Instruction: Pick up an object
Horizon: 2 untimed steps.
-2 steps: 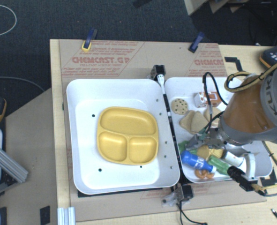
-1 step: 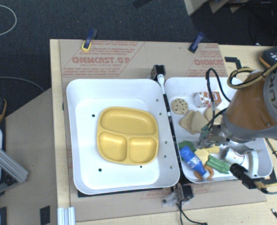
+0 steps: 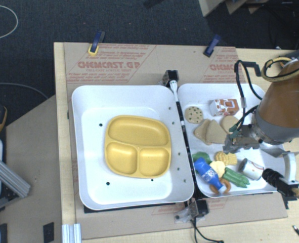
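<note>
At the right of the frame, the arm reaches over the right bin, and its gripper sits low among a dense pile of small objects. Whether the fingers are wide, narrow or closed on anything cannot be told; the wrist body covers them.

No single target is fixed by the task. Candidate objects all lie in the right bin: a round cookie at upper left, a red and white box above centre, a tan piece just left of the gripper, a yellow waffle-like piece just below it, a blue bottle, green pods and a small white cylinder along the lower edge. The left bin carries a yellow divided plate, well apart from the gripper.

Probable faults from this position:

- Crowding. The objects touch or overlap, so closing may catch two at once, or only an edge, and the piece slips on lifting.
- Flat shapes. The tan piece and the waffle-like piece lie low and offer little grip.
- Displacement. A descent onto the pile may push objects aside or against the bin wall.
- Cable snag. Loose black cables hang beside the wrist and may drag on the objects.
</note>
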Tool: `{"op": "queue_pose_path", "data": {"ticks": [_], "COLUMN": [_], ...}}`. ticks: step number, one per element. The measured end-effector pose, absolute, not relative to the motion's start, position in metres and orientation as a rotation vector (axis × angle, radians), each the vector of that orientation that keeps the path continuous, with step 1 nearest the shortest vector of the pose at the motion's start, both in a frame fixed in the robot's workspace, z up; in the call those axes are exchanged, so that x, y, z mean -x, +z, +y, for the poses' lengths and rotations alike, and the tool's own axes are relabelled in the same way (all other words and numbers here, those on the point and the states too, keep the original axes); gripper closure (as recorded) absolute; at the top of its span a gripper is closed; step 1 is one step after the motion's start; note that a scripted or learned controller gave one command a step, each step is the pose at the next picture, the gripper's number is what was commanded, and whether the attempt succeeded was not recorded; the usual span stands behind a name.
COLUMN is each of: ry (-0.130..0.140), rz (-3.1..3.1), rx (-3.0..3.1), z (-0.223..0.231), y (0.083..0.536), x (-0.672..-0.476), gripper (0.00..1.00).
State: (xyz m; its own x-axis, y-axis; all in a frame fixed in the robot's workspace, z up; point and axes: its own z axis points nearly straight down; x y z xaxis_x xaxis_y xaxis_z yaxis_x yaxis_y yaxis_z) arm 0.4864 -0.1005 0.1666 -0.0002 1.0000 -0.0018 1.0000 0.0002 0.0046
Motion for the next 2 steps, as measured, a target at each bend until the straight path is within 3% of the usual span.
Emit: {"op": "queue_pose_path", "data": {"ticks": [1, 2], "ry": [0.005, 0.005], "rz": [2.218, 2.223], "rx": [-2.216, -2.213], "z": [-0.101, -0.070], "y": [0.219, 0.218], "x": [-0.488, -0.539], "gripper": [1.00, 1.00]}}
